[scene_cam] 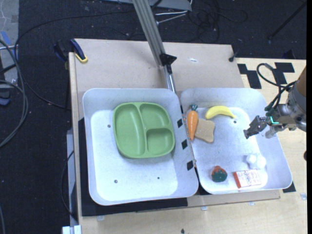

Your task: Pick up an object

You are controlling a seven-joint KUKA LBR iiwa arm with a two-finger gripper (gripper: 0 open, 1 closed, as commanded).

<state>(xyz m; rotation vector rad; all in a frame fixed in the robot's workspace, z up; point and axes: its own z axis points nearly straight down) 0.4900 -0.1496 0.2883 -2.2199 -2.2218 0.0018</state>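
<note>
Over the right-hand edge of the right white bin, above the bin floor: gripper, dark fingers pointing toward the bin's middle, slightly parted, nothing between them. Behind it, at the frame's right side: grey wrist of the arm with looped black cable.

Left of the gripper, somewhat farther back: yellow banana, lying curved on the bin floor. Farther left, near level with the gripper: slice of toast, touching an orange carrot with a green top, close against the bin's left wall. Just below the gripper, nearer the camera: small white object, too blurred to name. Nearer still, at the bin's front right corner: red-and-white carton lying flat. Left of the carton, well apart from the gripper: small red-and-green object, possibly a toy strawberry.

Well to the gripper's left, in the left white bin: green divided plate, three compartments, lying flat. Beneath both bins: pale wooden worktop.
</note>
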